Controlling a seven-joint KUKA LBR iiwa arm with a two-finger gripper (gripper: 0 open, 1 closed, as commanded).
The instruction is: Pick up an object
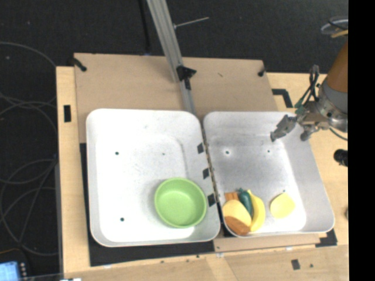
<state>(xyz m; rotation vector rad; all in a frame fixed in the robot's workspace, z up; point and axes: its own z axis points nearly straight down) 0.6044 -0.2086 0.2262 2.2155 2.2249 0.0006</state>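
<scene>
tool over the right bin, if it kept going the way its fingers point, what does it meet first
The tool points down and toward the view's left, so it would likely meet the bare floor of the right bin first. The yellow pieces lie off that line, though depth is unclear.

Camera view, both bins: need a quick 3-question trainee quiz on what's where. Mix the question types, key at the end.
1. True or false: the green bowl sits in the left bin.
2. Where in the right bin does the yellow round piece lie?
A. near corner area, beside the cluster of toy food
B. far edge, under the gripper
C. inside the bowl
3. Fill in: the gripper hangs over the ____ bin's far right part.

Key: 1 true; 2 A; 3 right.
</scene>
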